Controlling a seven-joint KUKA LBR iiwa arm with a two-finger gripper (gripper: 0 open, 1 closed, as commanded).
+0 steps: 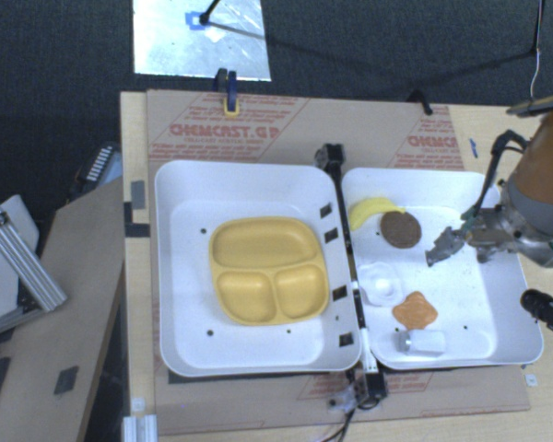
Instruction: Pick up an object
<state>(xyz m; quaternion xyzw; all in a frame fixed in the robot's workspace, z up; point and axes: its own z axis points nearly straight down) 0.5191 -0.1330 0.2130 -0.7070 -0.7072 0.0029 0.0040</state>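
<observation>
The right bin (498, 339) holds a yellow banana (369, 211), a brown round patty (401, 229), a white cup-like piece (380, 286), an orange nugget (414, 311) and a small white and grey block (422, 342). My gripper (440, 249) hangs over the right bin's middle, to the right of the patty and above the nugget. Nothing shows between its fingers. The arm comes in from the right edge.
The left bin (180, 247) carries a yellow three-compartment tray (264, 269). A black divider clip strip (343, 256) runs between the bins. Cardboard lies under both bins. A shiny metal sheet (201, 26) lies on the dark floor behind.
</observation>
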